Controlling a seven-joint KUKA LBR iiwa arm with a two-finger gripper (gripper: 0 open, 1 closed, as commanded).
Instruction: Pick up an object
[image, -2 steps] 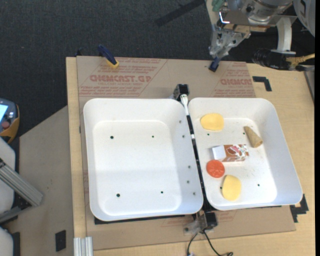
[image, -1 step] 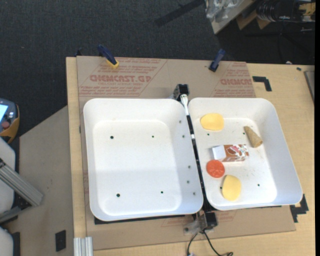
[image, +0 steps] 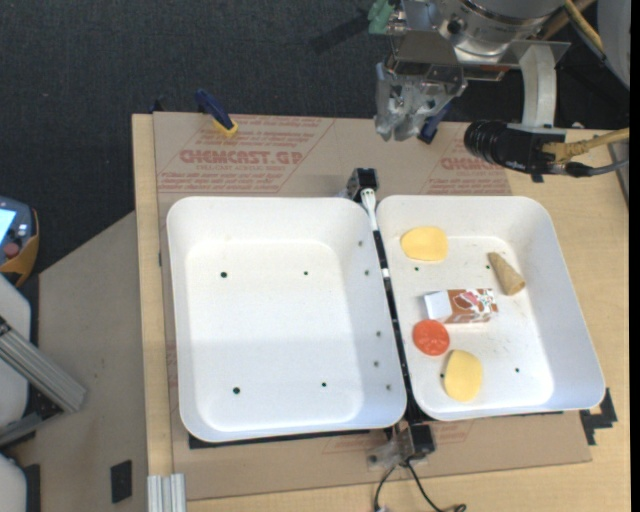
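We've got the gripper (image: 403, 122) up beyond the right bin's (image: 560, 255) far rim, holding nothing we can see; can't tell how wide it's spread. The red disc (image: 431, 337), carton (image: 461, 306) and yellow piece (image: 463, 375) sit touching mid-bin, so we figure a grab could nudge neighbours and slip.

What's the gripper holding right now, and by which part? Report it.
Nothing is held. The gripper hangs above the bench behind the right bin, with nothing between its fingers.
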